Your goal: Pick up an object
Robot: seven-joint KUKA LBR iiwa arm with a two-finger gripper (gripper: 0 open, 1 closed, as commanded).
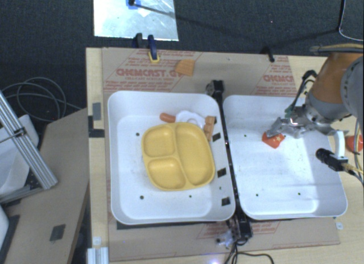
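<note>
The left bin (122, 160) holds a yellow tray (176, 156) with three compartments, lying flat and turned a little askew, taking up the middle of the bin floor. Behind the tray, near the bin's far wall, lies a small orange sausage-shaped piece (168, 118), and just to its right a white piece (189, 118) partly tucked behind the tray's far edge. Further right, close to the wall that divides the bins, a small tan block (209, 125) stands just beside the tray's far right corner. On the cardboard beyond the left bin rests a tan square (185, 66).

In the right bin (284, 200), the floor is white with a few dark specks. The red object (273, 139) lies on the floor in the far half of this bin, right of its middle. It is small and bright orange-red, with an uneven, slightly crumpled outline and a paler patch on its upper face; its exact kind is too small to tell. The gripper (282, 126) sits just behind and to the right of the object, its metal tip touching or nearly touching the object's upper edge. Whether its fingers are apart or closed cannot be told from this angle, and the object is not seen between them. The arm (333, 89) leads off to the right.
</note>
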